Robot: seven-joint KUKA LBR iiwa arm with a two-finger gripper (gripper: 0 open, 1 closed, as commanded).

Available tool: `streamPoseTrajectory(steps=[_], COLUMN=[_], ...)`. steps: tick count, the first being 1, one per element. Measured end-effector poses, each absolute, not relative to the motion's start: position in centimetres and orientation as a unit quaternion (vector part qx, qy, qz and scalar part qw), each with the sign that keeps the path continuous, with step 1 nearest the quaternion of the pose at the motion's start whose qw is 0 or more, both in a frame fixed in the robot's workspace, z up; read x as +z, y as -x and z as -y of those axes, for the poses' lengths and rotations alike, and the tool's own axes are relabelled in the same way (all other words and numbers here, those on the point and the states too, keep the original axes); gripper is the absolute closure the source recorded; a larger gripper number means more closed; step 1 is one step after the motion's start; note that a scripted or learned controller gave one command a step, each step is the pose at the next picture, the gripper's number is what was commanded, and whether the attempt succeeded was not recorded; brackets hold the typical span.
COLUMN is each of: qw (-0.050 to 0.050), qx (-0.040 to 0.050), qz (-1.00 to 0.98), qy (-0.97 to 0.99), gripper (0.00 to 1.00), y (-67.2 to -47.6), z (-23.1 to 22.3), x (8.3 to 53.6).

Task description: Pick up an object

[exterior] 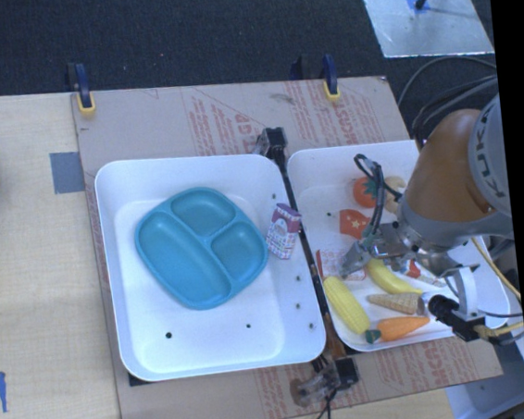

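Your gripper [371, 250] hung low over the right bin [310, 210], just above a banana [390, 280] and beside a corn cob [345, 304] and carrot [403, 327]; whether it was open or closed could not be told. A blue divided plate [201, 246] sat in the left bin [126, 292].

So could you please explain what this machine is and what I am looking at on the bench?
One fixed camera looks down at a slant. The grey and orange shape on the right is a robot arm, and its gripper hangs over the right bin. That bin holds toy food: a corn cob, a carrot, a banana, a cone and red pieces. The left bin holds a blue divided plate and a small packet. I cannot tell whether anything is held.
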State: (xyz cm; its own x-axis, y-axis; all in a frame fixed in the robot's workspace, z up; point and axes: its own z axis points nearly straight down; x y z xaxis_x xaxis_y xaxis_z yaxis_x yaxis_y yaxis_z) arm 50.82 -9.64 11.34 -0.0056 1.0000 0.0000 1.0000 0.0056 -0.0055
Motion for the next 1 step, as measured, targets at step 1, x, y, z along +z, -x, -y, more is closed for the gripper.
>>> streamPoseTrajectory(steps=[1], qw=[0.001], qx=[0.0026], qz=[0.710], qy=[0.704], gripper=[1.00], y=[-50.86], z=[9.81], x=[12.40])
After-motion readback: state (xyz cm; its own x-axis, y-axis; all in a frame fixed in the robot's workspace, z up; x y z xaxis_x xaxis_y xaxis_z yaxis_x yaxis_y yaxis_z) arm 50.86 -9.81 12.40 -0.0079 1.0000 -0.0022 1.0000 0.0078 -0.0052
